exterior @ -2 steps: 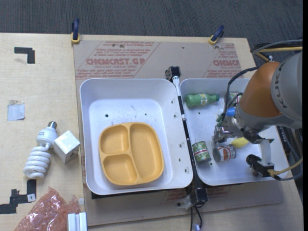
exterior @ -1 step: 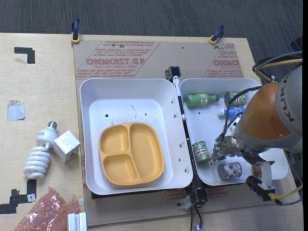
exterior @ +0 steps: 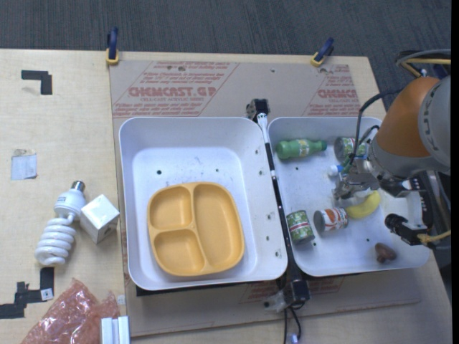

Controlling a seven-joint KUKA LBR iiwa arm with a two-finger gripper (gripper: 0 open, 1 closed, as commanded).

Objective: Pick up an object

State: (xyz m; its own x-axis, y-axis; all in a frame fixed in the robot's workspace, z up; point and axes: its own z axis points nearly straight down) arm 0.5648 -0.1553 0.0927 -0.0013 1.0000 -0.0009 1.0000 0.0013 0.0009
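The right bin (exterior: pixel 315 260) holds a green bottle (exterior: pixel 301 147) lying on its side at the back, a green can (exterior: pixel 300 226) near the left wall, a red and white can (exterior: pixel 331 219), a yellow banana (exterior: pixel 367 205) and a small brown lump (exterior: pixel 386 252) at the front right. Another can (exterior: pixel 345 147) lies at the back, partly hidden by the arm. My gripper (exterior: pixel 349 187) hangs low in the bin, just left of the banana and above the red and white can. The wrist hides its tips.
The left bin (exterior: pixel 136 156) holds a yellow divided plate (exterior: pixel 195 228). Outside the bins, on the bench at the left, lie a spiral light bulb (exterior: pixel 59 228), a white cube (exterior: pixel 100 217) and a red mesh bag (exterior: pixel 72 314). The grey and orange arm (exterior: pixel 412 131) covers the right bin's far right side.
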